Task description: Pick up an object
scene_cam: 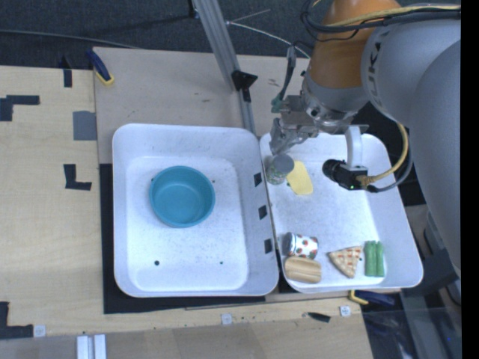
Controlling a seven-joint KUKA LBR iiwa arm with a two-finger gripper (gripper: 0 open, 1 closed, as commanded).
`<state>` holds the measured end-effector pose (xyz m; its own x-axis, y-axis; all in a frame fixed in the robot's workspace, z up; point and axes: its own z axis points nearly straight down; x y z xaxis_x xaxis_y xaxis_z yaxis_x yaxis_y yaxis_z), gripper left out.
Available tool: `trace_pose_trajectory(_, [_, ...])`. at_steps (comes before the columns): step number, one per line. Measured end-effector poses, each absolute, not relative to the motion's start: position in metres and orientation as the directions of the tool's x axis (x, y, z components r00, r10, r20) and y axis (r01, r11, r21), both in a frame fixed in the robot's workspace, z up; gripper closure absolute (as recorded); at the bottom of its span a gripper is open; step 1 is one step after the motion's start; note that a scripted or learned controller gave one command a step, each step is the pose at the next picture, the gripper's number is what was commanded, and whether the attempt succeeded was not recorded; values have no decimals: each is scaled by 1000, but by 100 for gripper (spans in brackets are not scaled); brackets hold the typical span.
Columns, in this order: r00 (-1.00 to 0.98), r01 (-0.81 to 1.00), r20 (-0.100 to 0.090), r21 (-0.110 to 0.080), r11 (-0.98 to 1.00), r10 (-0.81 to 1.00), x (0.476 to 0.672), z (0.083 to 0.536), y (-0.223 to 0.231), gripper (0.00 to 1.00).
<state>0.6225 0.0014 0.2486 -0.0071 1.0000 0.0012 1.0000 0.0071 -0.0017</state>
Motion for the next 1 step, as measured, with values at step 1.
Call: trace_pose_trajectory(1, [-7, 1000, 2, -1, 7, 1000, 618, 250, 58, 100])
